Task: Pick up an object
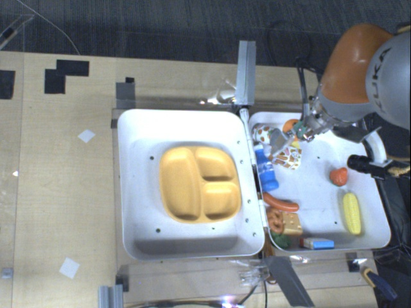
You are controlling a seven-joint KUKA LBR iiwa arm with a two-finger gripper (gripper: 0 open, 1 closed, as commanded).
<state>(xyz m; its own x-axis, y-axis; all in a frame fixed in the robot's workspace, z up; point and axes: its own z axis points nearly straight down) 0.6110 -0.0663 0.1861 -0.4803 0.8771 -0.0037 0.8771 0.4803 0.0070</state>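
Note:
My gripper [304, 131] hangs low over the far left part of the right bin [321, 201], below the grey arm and its orange band [350, 63]. It sits right at a small orange and green item [292, 126], and I cannot make out whether it touches it. Just left of it lie a patterned packet [287, 157] and a round white item [262, 133]. A blue bottle [266, 170] lies along the bin's left wall. Nearer the front are a sausage [281, 203], a pretzel [275, 222] and a tan block [292, 224].
A small orange-red ball [339, 176] and a yellow corn cob [351, 212] lie in the right bin's right half, and a red and blue marker [316, 243] at its front wall. The left bin [138, 191] holds a yellow divided tray [198, 183]. A metal post [245, 74] stands between the bins.

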